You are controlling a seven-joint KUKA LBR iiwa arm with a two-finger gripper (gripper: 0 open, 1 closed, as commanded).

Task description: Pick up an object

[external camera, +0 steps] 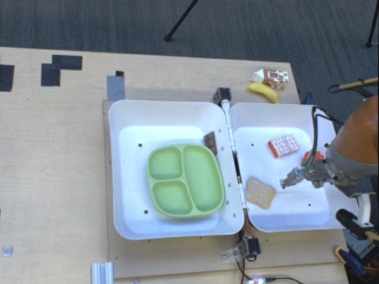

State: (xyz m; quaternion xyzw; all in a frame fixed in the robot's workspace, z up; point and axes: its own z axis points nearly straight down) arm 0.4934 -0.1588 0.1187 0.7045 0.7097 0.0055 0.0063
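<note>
Tan slice of toast [260, 192] lies flat in the right bin [278, 219] at its lower-left corner, just left of and slightly below the gripper [290, 180], which holds nothing between fingers whose spread cannot be judged; red packet [283, 145] sits above.

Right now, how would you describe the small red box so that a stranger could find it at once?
Start at the right white bin. In its upper half lies the small red box with a pale grid pattern, above the tan bread-like slice. It is the only red, rectangular thing in that bin.
</note>
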